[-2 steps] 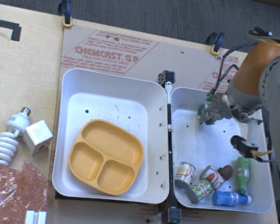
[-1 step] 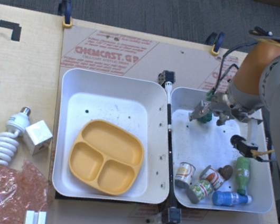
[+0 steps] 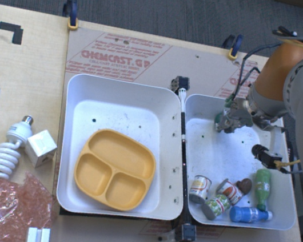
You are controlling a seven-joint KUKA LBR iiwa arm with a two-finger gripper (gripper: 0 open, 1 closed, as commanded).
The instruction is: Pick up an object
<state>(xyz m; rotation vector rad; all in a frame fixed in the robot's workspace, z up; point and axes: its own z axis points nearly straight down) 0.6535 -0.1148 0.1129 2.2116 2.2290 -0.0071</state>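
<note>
Camera view, looking down at a slant.

- Tool (image 3: 230, 121) hangs over the far left corner of the right bin (image 3: 232, 155), above bare white floor. Its tip is too small and cluttered to read, so we cannot tell whether it is wide or narrow. We see nothing held in it.
- The candidates all sit crowded along the near wall of that bin, well apart from the tool: small cans (image 3: 200, 188) in a loose cluster, a brown lump (image 3: 243, 186) just beside them, a green bottle (image 3: 261, 188) lying next to the right wall, and a blue bottle (image 3: 250, 214) lying along the near wall.
- Left bin (image 3: 112, 111) holds a yellow tray (image 3: 114, 169) with three compartments.
- On the tabletop (image 3: 20, 77) to the left: a spiral bulb (image 3: 7, 150), a white cube (image 3: 41, 146), pink wrap (image 3: 14, 209).

Handling, as we judge it: the bottles look like light, stiff plastic, smooth and apt to roll, so take one across the body, not the cap. The green bottle has the most free room on its far side. The cans look rigid but touch their neighbours, so a grasp there risks nudging the pile.
</note>
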